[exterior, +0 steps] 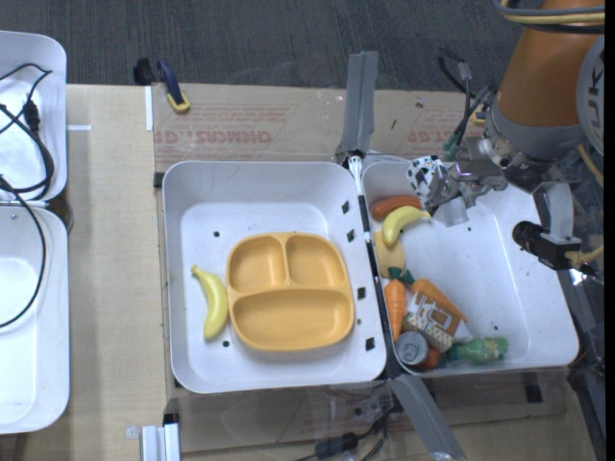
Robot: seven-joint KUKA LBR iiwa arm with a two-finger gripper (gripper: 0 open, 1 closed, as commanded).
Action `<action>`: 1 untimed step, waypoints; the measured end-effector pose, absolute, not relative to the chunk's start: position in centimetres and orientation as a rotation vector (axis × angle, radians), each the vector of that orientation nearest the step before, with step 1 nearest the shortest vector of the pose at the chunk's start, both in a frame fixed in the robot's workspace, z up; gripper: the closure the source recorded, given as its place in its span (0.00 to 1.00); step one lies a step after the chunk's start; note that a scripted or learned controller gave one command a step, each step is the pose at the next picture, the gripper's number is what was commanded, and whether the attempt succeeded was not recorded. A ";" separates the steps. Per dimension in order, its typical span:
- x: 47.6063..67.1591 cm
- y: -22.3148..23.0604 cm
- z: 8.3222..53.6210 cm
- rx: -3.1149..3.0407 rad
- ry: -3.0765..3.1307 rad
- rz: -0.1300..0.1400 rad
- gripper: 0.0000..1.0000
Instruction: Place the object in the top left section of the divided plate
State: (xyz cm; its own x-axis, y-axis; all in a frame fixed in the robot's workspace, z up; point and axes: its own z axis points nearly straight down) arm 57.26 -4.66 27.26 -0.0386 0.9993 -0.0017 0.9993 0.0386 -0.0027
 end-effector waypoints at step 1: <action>57.3 -4.7 28.0 -2.176 -2.265 0.010 1.00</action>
